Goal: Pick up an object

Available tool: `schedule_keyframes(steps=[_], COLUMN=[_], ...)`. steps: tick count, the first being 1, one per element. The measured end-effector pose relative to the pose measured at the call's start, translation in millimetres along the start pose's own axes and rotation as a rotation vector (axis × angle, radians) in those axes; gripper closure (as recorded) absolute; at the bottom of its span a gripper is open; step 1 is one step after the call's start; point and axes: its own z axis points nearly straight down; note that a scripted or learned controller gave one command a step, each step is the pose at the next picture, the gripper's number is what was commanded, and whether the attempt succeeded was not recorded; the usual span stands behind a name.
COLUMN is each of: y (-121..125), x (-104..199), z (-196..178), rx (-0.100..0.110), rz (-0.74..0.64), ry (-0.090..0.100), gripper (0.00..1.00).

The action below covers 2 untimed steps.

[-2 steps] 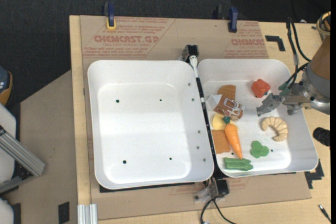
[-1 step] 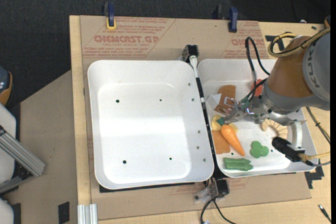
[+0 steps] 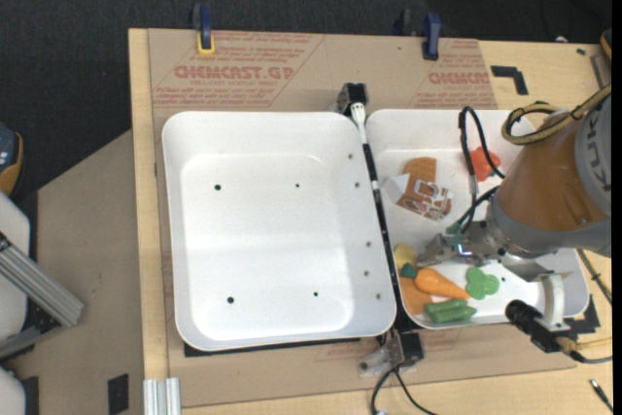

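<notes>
Orange toy carrot (image 3: 439, 284) lies in your right bin (image 3: 408, 126), just below the gripper (image 3: 459, 246) (green toys sit beside it). You cannot tell how the gripper stands.

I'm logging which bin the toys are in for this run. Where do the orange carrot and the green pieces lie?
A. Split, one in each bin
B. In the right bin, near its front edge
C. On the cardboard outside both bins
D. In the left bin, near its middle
B: the orange carrot and the green pieces lie together in the right bin, near its front edge, close beside the gripper.
</notes>
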Motion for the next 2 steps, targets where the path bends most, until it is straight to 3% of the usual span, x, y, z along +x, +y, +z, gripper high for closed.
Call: schedule_keyframes(steps=[1,2], y=[82.1,78.7], x=[5.8,4.7], z=[1.4,-8.5], rx=[-0.005,-0.001], rz=[-0.007,-0.003], ry=[-0.001,-0.001], gripper=[0.0,1.0])
